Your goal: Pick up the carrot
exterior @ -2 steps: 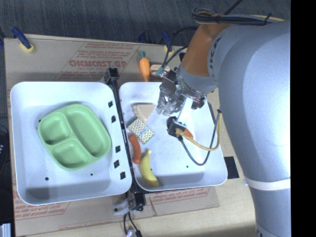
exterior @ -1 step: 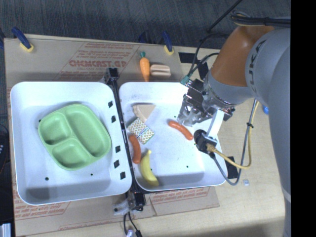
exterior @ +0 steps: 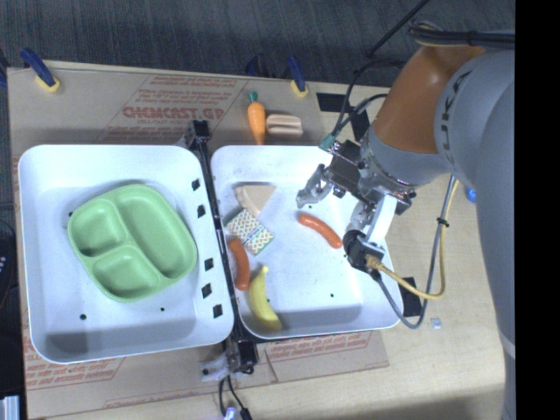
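The carrot (exterior: 255, 121), orange with a green top, lies on the cardboard just behind the right bin's far rim (exterior: 262, 149), outside both bins. My gripper (exterior: 312, 192) hangs over the middle of the right bin, to the right of the carrot and nearer the front. It is open with nothing between its fingers. An orange sausage (exterior: 320, 229) lies just below the gripper on the bin floor.
A tan and pink layered block (exterior: 283, 126) sits right of the carrot. The right bin also holds a pale wedge (exterior: 255, 198), a patterned block (exterior: 251, 232), a second orange sausage (exterior: 238, 263) and a banana (exterior: 262, 298). A green divided plate (exterior: 131, 239) fills the left bin.
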Action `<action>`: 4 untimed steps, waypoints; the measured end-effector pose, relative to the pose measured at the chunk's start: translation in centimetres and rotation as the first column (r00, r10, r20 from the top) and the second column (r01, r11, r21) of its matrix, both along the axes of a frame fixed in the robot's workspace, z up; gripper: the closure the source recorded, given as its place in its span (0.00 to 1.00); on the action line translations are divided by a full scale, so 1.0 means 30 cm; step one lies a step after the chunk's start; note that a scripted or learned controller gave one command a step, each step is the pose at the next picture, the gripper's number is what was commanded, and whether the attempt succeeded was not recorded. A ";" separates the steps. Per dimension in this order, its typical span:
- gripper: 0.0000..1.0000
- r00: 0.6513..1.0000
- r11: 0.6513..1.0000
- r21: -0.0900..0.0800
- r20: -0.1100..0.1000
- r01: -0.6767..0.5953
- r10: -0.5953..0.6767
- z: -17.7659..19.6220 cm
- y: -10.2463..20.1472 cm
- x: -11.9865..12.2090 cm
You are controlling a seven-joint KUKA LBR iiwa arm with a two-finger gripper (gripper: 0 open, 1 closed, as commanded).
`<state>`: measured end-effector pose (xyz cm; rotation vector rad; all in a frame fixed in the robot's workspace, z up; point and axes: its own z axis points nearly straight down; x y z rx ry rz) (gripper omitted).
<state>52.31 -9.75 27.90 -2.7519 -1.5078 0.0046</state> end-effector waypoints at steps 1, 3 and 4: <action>0.00 0.989 0.989 -0.001 -0.002 0.145 -0.145 -0.115 0.233 -0.158; 0.00 0.790 0.790 -0.003 -0.001 0.613 -0.613 -0.293 0.290 0.114; 0.00 0.709 0.709 -0.003 0.000 0.705 -0.705 -0.158 0.357 0.133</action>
